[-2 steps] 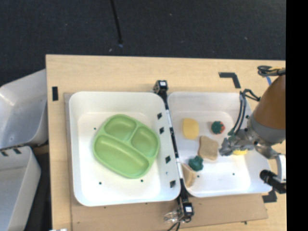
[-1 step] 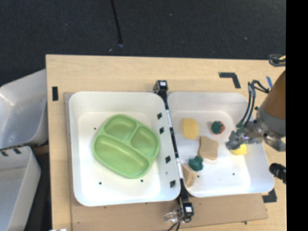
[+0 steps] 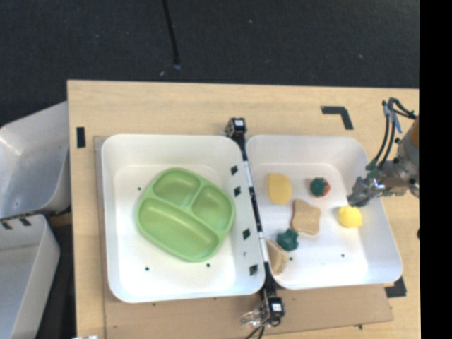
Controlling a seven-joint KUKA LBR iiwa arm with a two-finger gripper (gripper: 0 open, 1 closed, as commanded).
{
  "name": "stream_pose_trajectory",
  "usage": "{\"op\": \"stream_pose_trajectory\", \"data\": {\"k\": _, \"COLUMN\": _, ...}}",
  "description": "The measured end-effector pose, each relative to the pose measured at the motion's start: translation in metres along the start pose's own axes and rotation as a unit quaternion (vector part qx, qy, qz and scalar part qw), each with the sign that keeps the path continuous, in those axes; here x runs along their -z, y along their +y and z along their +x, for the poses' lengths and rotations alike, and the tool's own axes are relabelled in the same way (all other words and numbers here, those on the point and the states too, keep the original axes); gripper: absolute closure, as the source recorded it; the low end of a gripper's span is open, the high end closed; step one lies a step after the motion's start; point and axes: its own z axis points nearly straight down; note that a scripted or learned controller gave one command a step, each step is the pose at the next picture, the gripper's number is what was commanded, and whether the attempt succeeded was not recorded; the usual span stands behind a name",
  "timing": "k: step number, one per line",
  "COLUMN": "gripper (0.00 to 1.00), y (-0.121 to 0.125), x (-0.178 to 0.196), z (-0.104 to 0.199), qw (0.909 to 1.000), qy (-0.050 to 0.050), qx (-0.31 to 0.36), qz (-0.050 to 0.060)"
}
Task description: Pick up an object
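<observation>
The right bin (image 3: pixel 374 260) holds several small items. A yellow oblong piece (image 3: pixel 280 188) lies near its left side, with a red and green ball (image 3: pixel 320 186) to the right of it. A tan slice (image 3: pixel 306 217) sits in the middle, a dark green piece (image 3: pixel 287 240) below it, and a tan wedge (image 3: pixel 276 258) rests at the bin's left wall. A yellow ball (image 3: pixel 350 217) lies toward the right. My gripper (image 3: pixel 359 193) reaches in from the right edge, just above and right of that yellow ball. Nothing shows between its tips.
The left bin (image 3: pixel 116 274) carries a green divided plate (image 3: pixel 186 214). A black-marked divider (image 3: pixel 247 203) runs between the bins. Grey containers (image 3: pixel 28 168) stand off the bench's left edge. Cables (image 3: pixel 388 129) hang by the arm at the right.
</observation>
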Motion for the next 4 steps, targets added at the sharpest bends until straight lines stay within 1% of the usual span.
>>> {"op": "stream_pose_trajectory", "data": {"k": 1, "gripper": 1.00, "y": 0.000, "x": -0.013, "z": 0.054, "qw": 1.0000, "qy": 0.001, "qx": 0.001, "qz": 0.003}}
{"op": "stream_pose_trajectory", "data": {"k": 2, "gripper": 1.00, "y": -0.003, "x": -0.005, "z": 0.105, "qw": 1.0000, "qy": 0.002, "qx": 0.002, "qz": 0.003}}
{"op": "stream_pose_trajectory", "data": {"k": 3, "gripper": 1.00, "y": -0.002, "x": -0.018, "z": 0.161, "qw": 1.0000, "qy": 0.002, "qx": 0.002, "qz": 0.004}}
{"op": "stream_pose_trajectory", "data": {"k": 4, "gripper": 1.00, "y": 0.005, "x": -0.014, "z": 0.221, "qw": 1.0000, "qy": 0.002, "qx": 0.002, "qz": 0.003}}
